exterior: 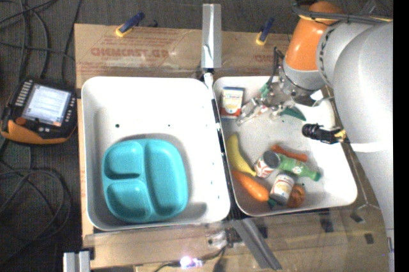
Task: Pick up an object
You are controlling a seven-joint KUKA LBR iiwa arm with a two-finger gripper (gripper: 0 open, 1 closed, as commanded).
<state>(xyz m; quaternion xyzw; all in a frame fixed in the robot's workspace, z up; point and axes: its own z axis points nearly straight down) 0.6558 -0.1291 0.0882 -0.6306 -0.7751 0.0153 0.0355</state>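
The hand (259, 108) was seen lowered into the right bin (339, 194), at its far end, just beside a small yellow-and-white carton (232, 100); whether its fingers were spread or pressed together could not be told, and nothing could be made out between them. The step in hand was judged to be the reach and descent, with no object yet lifted. A close upon a single item and a straight lift would be called for next. In that bin were counted one carton, one banana (240, 156), two carrots, the larger (253, 187) at the near side, two small cans (282, 186) and one green bottle (300, 168), all towards the near end from the carton. In the left bin (96, 105) one teal divided tray (146, 179) was counted.
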